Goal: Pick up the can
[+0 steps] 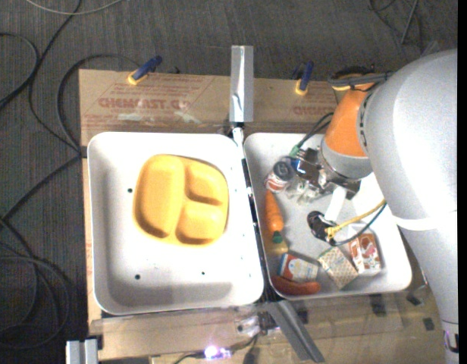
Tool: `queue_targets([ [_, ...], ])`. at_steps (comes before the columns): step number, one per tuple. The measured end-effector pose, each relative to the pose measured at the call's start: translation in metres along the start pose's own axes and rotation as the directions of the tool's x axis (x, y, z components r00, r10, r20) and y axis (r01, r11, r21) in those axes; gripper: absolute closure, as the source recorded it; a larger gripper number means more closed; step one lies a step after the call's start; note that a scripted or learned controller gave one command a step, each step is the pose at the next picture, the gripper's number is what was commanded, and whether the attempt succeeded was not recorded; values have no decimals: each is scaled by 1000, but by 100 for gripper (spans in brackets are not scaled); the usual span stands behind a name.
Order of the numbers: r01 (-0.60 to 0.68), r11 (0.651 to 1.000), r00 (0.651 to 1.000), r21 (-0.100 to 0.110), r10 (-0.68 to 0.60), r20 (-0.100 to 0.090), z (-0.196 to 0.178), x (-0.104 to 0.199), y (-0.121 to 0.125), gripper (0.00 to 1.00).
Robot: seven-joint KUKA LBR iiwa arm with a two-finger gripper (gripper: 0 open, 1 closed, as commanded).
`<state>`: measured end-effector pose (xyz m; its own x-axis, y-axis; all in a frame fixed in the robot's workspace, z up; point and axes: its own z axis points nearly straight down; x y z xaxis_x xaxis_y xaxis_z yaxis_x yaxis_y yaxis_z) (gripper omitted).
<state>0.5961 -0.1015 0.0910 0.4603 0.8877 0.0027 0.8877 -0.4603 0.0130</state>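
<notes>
The can (279,176) is small, with a silver top and a red label. It stands in the right bin (400,279), near that bin's upper left corner. My gripper (300,179) hangs low over the right bin, immediately to the right of the can and close against it. The grey wrist with its orange band (346,131) reaches in from the right, above the gripper. The gripper body hides the can's right side, so I cannot tell whether there is contact.
An orange carrot (273,212) lies just below the can along the bin's left wall. At the bin's near end lie a red-and-white packet (296,265), a red sausage-like piece (298,287), a beige block (337,267) and a red carton (366,252). A yellow divided tray (182,199) sits in the left bin (112,279).
</notes>
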Motion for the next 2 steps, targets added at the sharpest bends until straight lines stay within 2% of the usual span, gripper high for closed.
queue_targets([
  [1,-1,1000,1000,3,1,3,2,-1,-1,0],
  [2,36,999,999,34,-36,6,6,-10,66,0],
])
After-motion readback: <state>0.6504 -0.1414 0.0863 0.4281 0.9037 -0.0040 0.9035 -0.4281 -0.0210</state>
